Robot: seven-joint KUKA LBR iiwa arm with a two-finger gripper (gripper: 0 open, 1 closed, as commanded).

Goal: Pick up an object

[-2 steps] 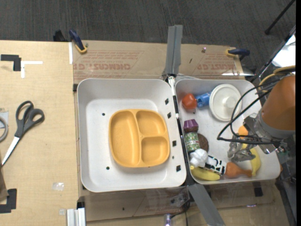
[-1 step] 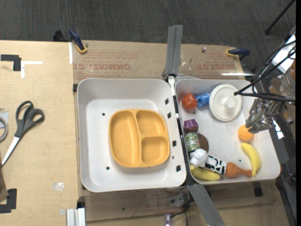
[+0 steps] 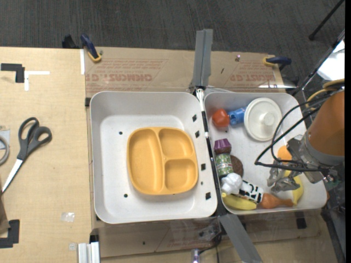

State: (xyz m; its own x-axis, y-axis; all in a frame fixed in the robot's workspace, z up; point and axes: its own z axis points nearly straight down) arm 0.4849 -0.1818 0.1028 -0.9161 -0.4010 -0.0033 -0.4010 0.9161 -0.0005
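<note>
two white bins (image 3: 104, 163) on a wooden bench (image 3: 44, 119), dark carpet (image 3: 137, 10) beyond.
gripper (image 3: 281, 181) low in the right bin; finger state cannot be told. scissors (image 3: 24, 147) lie left.

We see the arm (image 3: 329, 127) entering from the right edge, its orange band uppermost and the grey wrist below it pointing down and to the left. The gripper (image 3: 282, 181) sits at the low end of the wrist, in the lower right of the view. Black cables loop beside the wrist.
</note>
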